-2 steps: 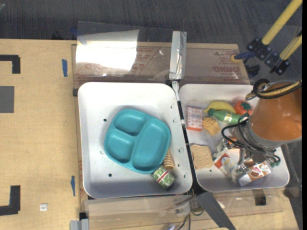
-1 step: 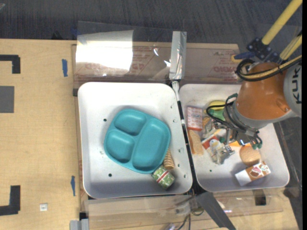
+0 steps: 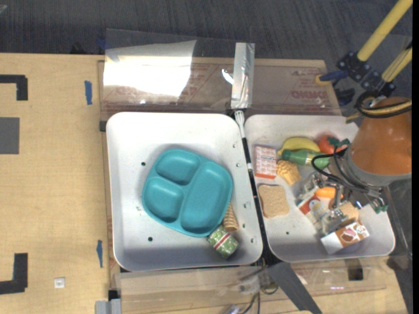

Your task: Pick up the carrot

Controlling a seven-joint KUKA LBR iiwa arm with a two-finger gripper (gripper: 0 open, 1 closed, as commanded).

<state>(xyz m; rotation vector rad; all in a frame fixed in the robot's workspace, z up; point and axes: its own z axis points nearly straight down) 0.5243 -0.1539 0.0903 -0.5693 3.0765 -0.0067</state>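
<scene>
My pincer (image 3: 325, 200) hangs in the right bin (image 3: 288, 241); whether it is open I cannot tell. The carrot (image 3: 332, 142) lies at the bin's far edge, beyond it, long axis crosswise.

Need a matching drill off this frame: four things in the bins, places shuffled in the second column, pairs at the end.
Things:
1. teal divided plate
2. slice of bread
3. banana
4. small green can

Places:
A. right bin, upper part, above the green bottle
B. middle of the left bin
C. right bin, near its left wall
D. left bin, lower right corner, below the plate

Pairs: 1-B, 2-C, 3-A, 4-D
</scene>
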